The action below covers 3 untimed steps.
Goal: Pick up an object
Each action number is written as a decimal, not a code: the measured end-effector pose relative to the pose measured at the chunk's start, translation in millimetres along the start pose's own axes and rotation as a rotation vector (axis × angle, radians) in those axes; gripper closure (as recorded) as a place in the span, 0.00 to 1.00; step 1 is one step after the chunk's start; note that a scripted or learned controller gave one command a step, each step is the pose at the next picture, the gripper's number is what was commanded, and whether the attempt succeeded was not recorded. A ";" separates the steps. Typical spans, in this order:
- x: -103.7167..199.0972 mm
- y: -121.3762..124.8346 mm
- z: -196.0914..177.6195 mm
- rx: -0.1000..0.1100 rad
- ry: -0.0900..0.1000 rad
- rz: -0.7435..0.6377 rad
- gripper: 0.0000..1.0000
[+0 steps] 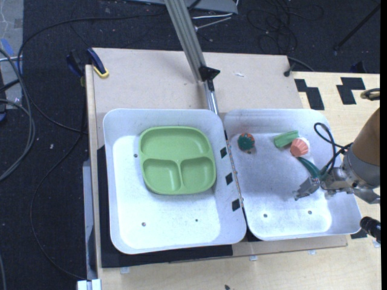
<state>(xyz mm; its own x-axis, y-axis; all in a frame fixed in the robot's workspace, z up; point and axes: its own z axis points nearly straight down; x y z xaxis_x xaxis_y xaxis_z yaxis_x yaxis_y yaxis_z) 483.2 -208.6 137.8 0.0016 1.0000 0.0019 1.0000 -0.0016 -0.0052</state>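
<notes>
Objects for picking lie in the right-hand bin [284, 222], toward its far side: a pink-orange ball-like toy [300, 147], a small green block [285, 139] touching it on the left, and, well apart further left, a small round toy [246, 142] in teal with a red top; a slim teal piece [309, 165] trails from just below the pink toy toward my gripper [306, 188].

My gripper hangs low over the same bin's near right part, its dark fingers pointing left; whether they are spread or closed I cannot tell from this slant, and nothing is visibly held between them.

The relation that counts: the pink toy and green block sit just beyond my gripper, further from the camera and slightly left, so I judge them the nearest targets; the block's long axis runs roughly left to right, tilted a little; the round toy would need a longer reach across the bin.

Beside this, the left bin [130, 222] carries a green divided plate [179, 160]; both bins rest on the pale surface [151, 80]; a black cable [325, 136] loops near my wrist.
</notes>
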 end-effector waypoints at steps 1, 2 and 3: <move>-0.5 1.3 45.5 -0.008 -0.004 0.000 0.00; -1.4 2.7 32.5 -0.013 -0.007 0.000 1.00; 1.5 -5.5 -24.4 -0.009 -0.004 -0.003 1.00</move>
